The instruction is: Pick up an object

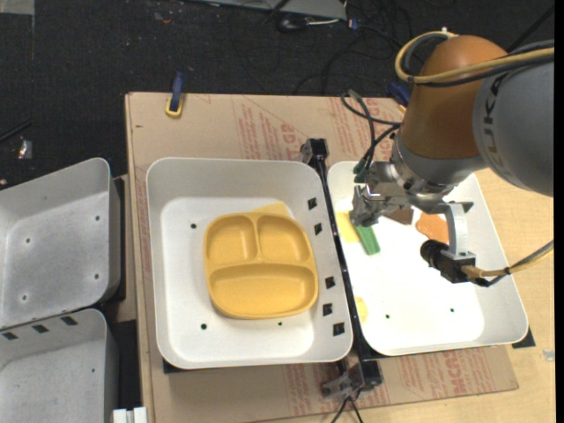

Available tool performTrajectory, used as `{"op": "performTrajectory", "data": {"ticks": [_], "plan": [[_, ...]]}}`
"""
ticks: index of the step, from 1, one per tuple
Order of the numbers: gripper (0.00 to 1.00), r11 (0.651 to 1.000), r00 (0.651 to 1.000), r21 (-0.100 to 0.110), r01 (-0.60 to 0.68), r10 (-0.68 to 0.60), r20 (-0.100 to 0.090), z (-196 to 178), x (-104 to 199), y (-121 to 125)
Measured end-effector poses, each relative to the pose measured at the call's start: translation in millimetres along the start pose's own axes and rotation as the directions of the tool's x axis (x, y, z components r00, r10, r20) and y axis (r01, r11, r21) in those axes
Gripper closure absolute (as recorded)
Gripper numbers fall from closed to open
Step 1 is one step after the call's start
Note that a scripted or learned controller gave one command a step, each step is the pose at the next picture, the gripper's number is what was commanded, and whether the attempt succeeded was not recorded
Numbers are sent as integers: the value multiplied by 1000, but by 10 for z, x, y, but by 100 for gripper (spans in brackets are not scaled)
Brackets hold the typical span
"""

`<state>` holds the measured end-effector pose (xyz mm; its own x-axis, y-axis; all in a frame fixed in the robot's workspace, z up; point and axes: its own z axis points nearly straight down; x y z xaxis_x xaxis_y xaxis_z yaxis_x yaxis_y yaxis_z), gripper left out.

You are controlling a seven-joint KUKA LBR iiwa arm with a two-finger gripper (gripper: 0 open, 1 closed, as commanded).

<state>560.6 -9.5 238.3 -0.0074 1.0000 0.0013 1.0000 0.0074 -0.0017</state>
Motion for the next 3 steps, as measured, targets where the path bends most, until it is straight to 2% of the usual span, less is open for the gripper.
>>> {"op": "performTrajectory", "data": {"ticks": [2, 3], "plan": [[100, 1000, 1000, 1, 1, -1, -1, 179, 1063, -210], [0, 1000, 1000, 0, -7, 7, 1, 176, 1028, -203]]}}
